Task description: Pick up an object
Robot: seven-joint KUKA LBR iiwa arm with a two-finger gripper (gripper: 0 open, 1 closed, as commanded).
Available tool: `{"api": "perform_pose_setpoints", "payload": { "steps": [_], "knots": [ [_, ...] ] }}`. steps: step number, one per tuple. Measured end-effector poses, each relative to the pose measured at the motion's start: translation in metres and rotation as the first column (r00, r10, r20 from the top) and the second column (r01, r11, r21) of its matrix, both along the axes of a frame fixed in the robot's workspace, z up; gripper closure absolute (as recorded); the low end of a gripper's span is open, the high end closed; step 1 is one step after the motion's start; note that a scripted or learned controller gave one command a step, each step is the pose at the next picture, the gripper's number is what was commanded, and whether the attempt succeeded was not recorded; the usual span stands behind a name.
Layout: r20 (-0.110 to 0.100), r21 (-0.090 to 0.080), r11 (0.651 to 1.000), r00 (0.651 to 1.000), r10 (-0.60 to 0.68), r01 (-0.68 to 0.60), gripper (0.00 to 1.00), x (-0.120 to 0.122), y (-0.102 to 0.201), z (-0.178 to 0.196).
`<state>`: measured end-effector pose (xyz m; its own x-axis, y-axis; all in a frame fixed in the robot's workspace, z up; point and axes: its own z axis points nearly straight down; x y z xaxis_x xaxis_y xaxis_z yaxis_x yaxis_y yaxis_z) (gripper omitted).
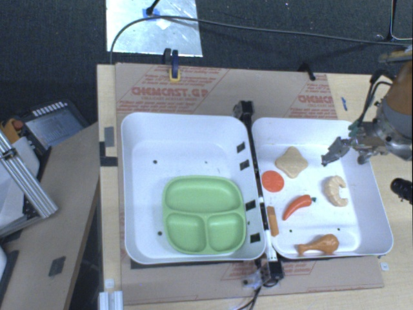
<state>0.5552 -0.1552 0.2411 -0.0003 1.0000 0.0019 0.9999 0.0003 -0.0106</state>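
The hand hangs over the far right part of the right bin; I cannot tell if it is released or clenched. Nothing is in it. Under it lie a cashew, bread, a tomato slice, a pepper and a drumstick. A green tray sits in the left bin.

arm: enters from right | gripper: points left, low

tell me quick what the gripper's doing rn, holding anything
gripper: over the right bin, above the croissant, nothing seen between its fingers; open or shut cannot be told.
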Motion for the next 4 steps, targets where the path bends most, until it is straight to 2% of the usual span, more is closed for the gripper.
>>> {"api": "perform_pose_setpoints", "payload": {
  "steps": [1,3,4],
  "knots": [
    [0.012,-0.002,1.000,1.000,0.003,-0.003,0.00,0.002,0.000,0.007],
    [0.008,-0.001,1.000,1.000,0.001,-0.001,0.00,0.003,-0.001,-0.117],
    [0.032,-0.014,1.000,0.999,0.002,-0.001,0.00,0.009,-0.005,-0.150]
  ]
}}
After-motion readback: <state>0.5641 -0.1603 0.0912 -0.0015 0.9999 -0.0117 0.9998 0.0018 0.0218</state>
